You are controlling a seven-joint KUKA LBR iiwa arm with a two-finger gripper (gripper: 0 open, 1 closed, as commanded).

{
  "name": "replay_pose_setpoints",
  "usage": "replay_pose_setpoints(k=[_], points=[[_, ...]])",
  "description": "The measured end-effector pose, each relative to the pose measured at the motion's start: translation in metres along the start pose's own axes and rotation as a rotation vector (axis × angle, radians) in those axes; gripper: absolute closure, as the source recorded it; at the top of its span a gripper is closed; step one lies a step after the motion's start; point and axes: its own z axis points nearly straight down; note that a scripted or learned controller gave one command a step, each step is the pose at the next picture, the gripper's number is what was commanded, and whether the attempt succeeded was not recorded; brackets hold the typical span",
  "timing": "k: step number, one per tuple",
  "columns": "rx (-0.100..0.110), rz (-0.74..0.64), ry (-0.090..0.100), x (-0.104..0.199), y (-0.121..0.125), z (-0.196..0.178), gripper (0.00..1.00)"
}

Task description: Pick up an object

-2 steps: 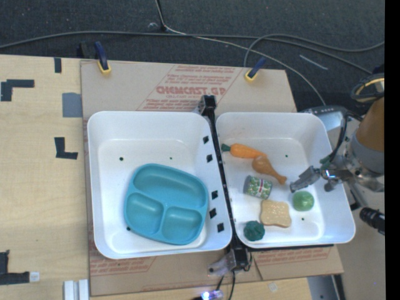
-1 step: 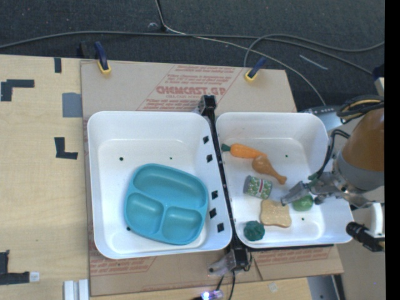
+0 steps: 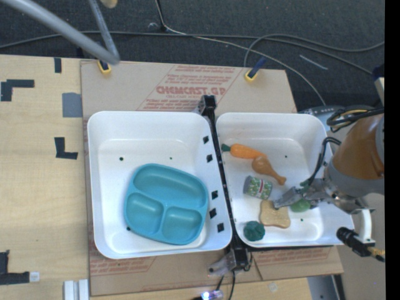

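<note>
The right bin (image 3: 269, 122) holds several toy foods. An orange carrot (image 3: 245, 150) lies near its back, with a brown drumstick (image 3: 267, 169) just in front of it. A green can (image 3: 257, 187) lies on its side at mid-bin. A slice of bread (image 3: 274, 215) and a dark green lump (image 3: 254, 230) sit near the front wall. My gripper (image 3: 286, 198) reaches in from the right, low over the bin, just above the bread's right edge and right of the can. A small bright green piece (image 3: 301, 205) lies right under the gripper body.
The left bin (image 3: 100, 130) holds a blue divided plate (image 3: 166, 203). A black divider (image 3: 215, 167) runs between the bins. My arm's orange band (image 3: 359, 149) hangs over the right bin's right wall. Cables cross the dark floor behind the bench.
</note>
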Motion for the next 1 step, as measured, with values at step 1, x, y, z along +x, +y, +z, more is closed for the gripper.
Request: replay_pose_setpoints(k=[1], points=[[-0.008,-0.001,-0.002,-0.0006,0.0026,-0.014,1.0]])
